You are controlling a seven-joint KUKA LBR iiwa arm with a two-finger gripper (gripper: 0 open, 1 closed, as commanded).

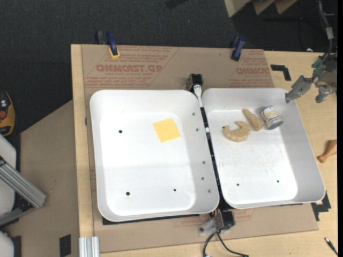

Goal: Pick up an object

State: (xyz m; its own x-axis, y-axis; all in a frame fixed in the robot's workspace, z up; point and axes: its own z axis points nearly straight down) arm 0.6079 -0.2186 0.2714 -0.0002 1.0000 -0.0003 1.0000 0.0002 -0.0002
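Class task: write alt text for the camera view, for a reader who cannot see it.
An end effector hovers at the right bin's far right corner; inside lie a croissant, a roll and a small can. The left bin holds a yellow square.

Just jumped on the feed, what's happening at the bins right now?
The arm's tool sits at the far right edge, beyond the right bin, with nothing seen in its grip. In that bin lie a curved tan piece, a tan stick and a small can, clustered together. A yellow square lies alone in the left bin. Nothing is picked yet.
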